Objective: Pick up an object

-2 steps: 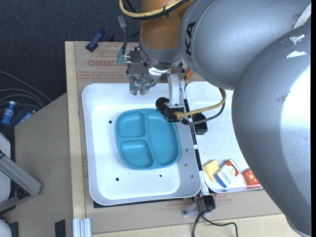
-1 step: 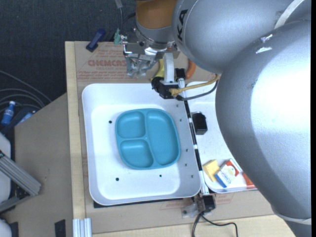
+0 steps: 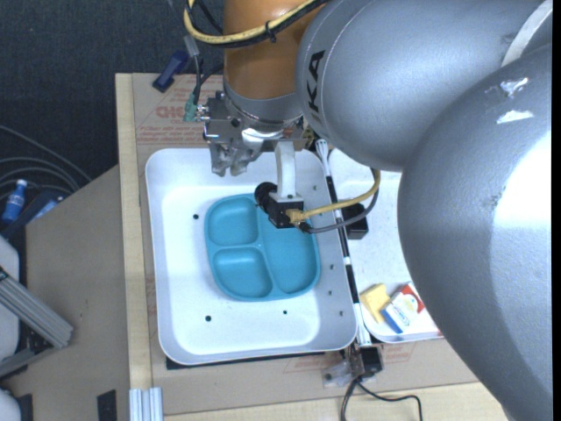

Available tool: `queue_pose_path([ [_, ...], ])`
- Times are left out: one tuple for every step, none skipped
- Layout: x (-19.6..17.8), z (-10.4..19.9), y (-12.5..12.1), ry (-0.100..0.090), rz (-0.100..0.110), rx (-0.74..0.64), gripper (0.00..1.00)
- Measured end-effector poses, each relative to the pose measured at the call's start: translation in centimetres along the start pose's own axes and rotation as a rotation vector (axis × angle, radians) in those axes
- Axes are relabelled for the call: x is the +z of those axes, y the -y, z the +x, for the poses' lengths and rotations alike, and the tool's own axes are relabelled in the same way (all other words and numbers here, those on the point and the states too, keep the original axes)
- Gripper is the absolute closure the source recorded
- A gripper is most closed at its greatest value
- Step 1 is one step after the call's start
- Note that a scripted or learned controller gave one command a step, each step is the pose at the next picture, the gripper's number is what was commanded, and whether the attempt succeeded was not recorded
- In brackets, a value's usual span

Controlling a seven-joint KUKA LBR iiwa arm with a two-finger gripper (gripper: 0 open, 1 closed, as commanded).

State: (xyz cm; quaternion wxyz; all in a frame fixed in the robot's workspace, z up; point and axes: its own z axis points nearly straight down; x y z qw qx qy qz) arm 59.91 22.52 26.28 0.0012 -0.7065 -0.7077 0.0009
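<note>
A blue divided plate with three compartments lies flat in the left white bin, roughly in its middle and slightly turned. The grey arm fills the upper right, its orange band above the wrist, and the gripper hangs over the far end of that bin, just beyond the plate's far edge. A yellow cable loops from the wrist. The right bin is mostly hidden by the arm; a yellow block and a red, white and blue packet lie at its near corner. Both bins rest on the brown counter.
</note>
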Motion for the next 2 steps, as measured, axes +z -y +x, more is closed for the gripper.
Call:
queue_pose_path([
  [-1.0,0.1,0.0,-0.001,0.0,-0.001,1.0],
  [0.0,-0.2,5.4,0.001,0.0,0.001,1.0],
])
